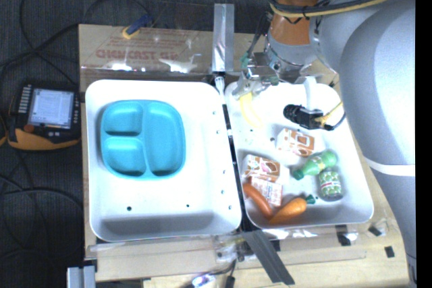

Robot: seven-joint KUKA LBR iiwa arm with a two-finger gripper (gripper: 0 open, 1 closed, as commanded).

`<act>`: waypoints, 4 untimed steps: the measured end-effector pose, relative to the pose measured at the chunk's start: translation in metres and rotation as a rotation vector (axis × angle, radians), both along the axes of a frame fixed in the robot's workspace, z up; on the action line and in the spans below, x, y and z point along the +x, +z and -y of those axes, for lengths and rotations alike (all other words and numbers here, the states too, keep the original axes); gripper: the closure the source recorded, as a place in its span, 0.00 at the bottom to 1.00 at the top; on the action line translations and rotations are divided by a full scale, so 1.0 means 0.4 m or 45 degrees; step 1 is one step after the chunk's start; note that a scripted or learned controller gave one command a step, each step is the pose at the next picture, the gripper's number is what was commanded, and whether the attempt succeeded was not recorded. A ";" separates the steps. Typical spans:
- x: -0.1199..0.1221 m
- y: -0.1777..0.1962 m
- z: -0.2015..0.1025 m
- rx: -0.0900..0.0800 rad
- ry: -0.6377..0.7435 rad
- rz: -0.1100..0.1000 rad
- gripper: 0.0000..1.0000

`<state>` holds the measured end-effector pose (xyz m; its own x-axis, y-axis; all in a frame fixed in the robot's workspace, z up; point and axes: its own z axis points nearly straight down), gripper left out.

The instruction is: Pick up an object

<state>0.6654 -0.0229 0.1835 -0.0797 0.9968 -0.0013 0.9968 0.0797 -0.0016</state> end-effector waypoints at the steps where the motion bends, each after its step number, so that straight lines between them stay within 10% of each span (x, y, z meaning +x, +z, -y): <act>1: 0.000 0.000 0.000 0.000 0.000 0.000 0.00; 2: -0.147 -0.150 0.189 0.000 0.078 -0.001 0.00; 3: -0.148 -0.129 0.187 0.003 0.077 -0.003 1.00; 4: -0.148 -0.130 0.187 0.003 0.078 -0.003 0.00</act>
